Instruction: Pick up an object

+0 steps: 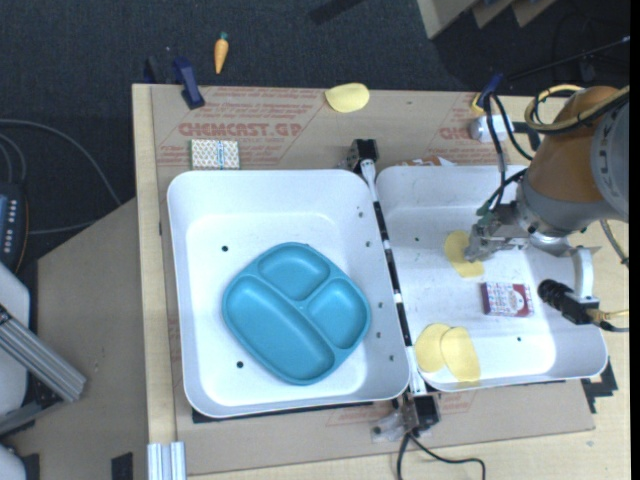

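Arm [590,158]: running off the right edge, upper part cut away.
Hand [478,250]: fingers too small and dark to tell apart; it is covering part of the yellow piece [462,255] beneath.
Red packet [506,299]: print too small to read.
Worktop [260,118]: lower left corner getting cut off by the bottom edge.
Blue clip [187,84]: detail too small to make out.

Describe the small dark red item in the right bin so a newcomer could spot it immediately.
Start at the right bin, the one the arm reaches into. Near its middle, just below the gripper, lies a small dark red packet. It is rectangular and dark, unlike the rounded pale yellow pieces around it.
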`<state>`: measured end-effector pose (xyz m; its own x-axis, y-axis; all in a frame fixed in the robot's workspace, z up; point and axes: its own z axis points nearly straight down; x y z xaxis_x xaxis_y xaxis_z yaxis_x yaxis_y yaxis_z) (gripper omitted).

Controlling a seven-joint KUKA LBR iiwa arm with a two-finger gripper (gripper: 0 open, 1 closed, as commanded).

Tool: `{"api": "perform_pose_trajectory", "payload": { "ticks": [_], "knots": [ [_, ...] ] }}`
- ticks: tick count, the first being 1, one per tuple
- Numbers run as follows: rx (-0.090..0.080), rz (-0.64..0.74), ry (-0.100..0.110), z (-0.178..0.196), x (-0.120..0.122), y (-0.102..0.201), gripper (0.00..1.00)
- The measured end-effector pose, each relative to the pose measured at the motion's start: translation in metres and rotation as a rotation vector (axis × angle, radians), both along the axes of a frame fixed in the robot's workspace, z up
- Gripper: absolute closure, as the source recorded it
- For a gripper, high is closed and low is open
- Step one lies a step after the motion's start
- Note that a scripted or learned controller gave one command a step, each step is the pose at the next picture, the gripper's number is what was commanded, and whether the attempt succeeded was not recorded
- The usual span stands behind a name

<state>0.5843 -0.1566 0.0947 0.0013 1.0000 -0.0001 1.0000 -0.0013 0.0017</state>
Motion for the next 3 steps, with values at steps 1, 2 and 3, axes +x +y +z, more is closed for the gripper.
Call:
{"api": "perform_pose_trajectory", "payload": {
  "ticks": [1,2,3],
  "knots": [
    [0.000,0.000,0.000,0.000,0.000,0.000,0.00],
    [0.001,0.002,0.003,-0.010,0.001,0.020,0.00],
    [0.001,0.002,0.001,0.000,0.002,0.020,1.00]
  ]
}}
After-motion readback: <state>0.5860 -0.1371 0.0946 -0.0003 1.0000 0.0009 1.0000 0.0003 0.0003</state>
